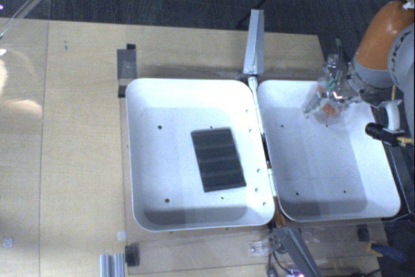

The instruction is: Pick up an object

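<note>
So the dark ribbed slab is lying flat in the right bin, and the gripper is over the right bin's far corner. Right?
Not quite. The camera view shows the dark ribbed slab lying flat in the left bin, not the right one. The rest stands: the gripper is over the far corner of the right bin.

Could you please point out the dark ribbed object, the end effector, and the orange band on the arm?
dark ribbed object (218, 159), camera view, middle of its top face.
end effector (327, 106), camera view, at its fingertips over the right bin.
orange band (382, 36), camera view, middle of the orange surface.
</note>
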